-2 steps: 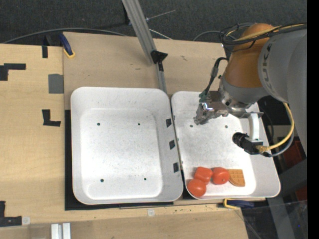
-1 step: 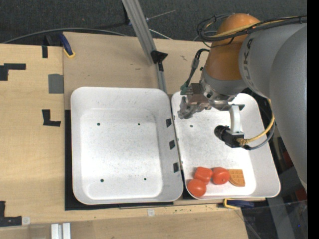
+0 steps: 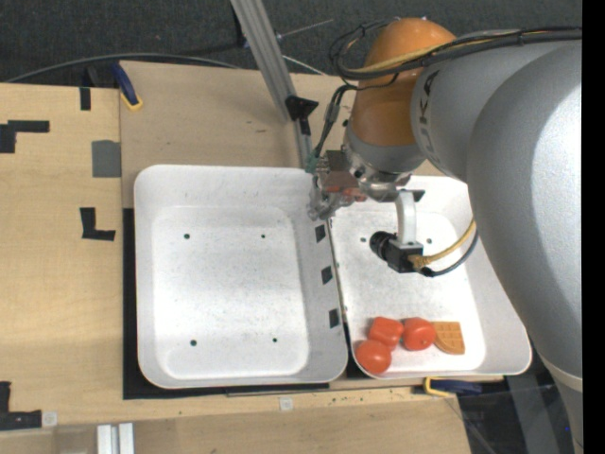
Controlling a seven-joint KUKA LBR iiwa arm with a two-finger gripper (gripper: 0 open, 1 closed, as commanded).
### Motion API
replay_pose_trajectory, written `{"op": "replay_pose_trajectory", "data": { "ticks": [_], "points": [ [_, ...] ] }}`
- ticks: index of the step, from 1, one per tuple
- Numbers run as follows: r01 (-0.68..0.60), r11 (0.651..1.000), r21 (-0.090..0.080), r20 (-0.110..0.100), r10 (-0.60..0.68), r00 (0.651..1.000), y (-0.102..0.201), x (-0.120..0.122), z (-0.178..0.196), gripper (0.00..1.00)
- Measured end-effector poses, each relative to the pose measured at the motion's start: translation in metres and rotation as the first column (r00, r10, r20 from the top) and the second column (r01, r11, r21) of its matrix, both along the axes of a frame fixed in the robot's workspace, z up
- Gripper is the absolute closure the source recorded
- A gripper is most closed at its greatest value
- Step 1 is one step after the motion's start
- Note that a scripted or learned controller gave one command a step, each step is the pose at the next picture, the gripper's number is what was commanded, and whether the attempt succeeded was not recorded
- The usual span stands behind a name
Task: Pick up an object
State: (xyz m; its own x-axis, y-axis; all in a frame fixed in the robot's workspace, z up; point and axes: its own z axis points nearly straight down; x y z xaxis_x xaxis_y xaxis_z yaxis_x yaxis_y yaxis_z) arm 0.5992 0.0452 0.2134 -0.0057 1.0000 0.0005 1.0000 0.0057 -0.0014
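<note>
**Arm poised over the right bin, objects at its near edge**

While the grey arm (image 3: pixel 510 149) is seen reaching in from the right, its orange band (image 3: pixel 402 74) is placed above the far left part of the right bin (image 3: pixel 501 348), and the wrist is hung close to the ridge where the two bins meet. The gripper (image 3: pixel 331 192) is found at that far left corner of the right bin, just beside the ridge; whether the jaws are apart or together cannot be told, since they are hidden among the wrist fittings and cables. Nothing is seen held there.

A black fitting (image 3: pixel 392 251) on a pale bracket is carried below the wrist, over the middle of the right bin, and a yellow cable (image 3: pixel 458 249) is looped from it toward the arm.

The things to be picked are gathered at the near edge of the right bin, well apart from the gripper. Three red rounded pieces (image 3: pixel 386 331) are clustered there, touching one another, and an orange waffled piece (image 3: pixel 450 338) is laid just beside them on their right.

The left bin (image 3: pixel 151 253) is set against the right bin along the ridge, with small dark dots marked on its floor. Both bins are borne by the wooden bench (image 3: pixel 57 282), on which black tape marks (image 3: pixel 93 223) are stuck to the left of the left bin. A slanted metal rail (image 3: pixel 269 55) is seen beyond the bins.
</note>
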Motion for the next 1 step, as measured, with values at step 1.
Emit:
{"op": "replay_pose_trajectory", "data": {
  "ticks": [1],
  "points": [
    [0.0,1.0,0.001,0.002,0.0,1.0,0.0433,0.0169,0.0123,1.0]
  ]
}}
